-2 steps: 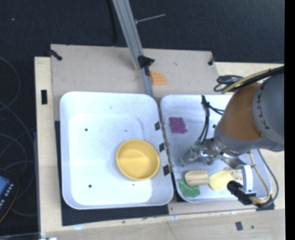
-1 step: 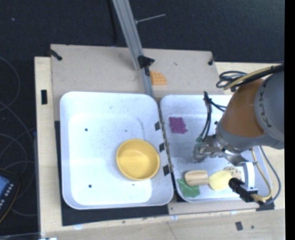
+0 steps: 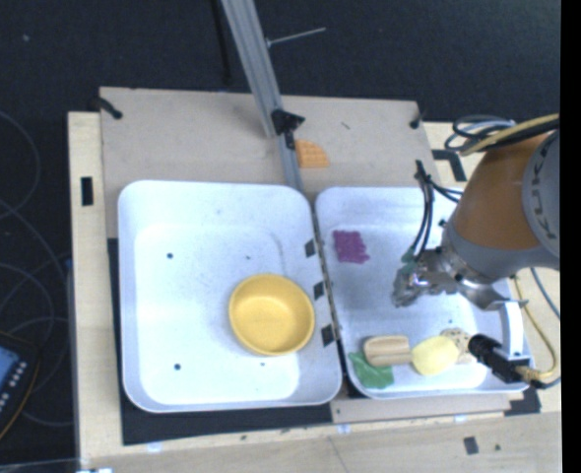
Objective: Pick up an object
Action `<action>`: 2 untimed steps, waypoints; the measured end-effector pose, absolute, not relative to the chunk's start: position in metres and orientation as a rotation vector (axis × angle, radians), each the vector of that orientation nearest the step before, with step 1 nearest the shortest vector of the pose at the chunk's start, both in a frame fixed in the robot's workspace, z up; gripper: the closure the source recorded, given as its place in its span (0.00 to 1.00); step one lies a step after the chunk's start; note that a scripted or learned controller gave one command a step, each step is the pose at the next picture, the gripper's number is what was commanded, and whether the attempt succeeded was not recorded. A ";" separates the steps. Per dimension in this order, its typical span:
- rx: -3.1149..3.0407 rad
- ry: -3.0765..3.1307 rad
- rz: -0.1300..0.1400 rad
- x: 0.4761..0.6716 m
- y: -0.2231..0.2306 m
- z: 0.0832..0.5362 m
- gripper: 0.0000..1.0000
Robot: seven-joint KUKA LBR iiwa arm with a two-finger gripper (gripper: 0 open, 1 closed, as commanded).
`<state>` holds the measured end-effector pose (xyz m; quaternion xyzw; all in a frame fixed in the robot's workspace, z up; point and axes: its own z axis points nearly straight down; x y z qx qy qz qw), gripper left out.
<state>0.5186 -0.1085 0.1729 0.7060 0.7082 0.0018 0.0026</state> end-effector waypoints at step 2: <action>2.214 2.224 0.004 0.514 -0.116 0.241 1.00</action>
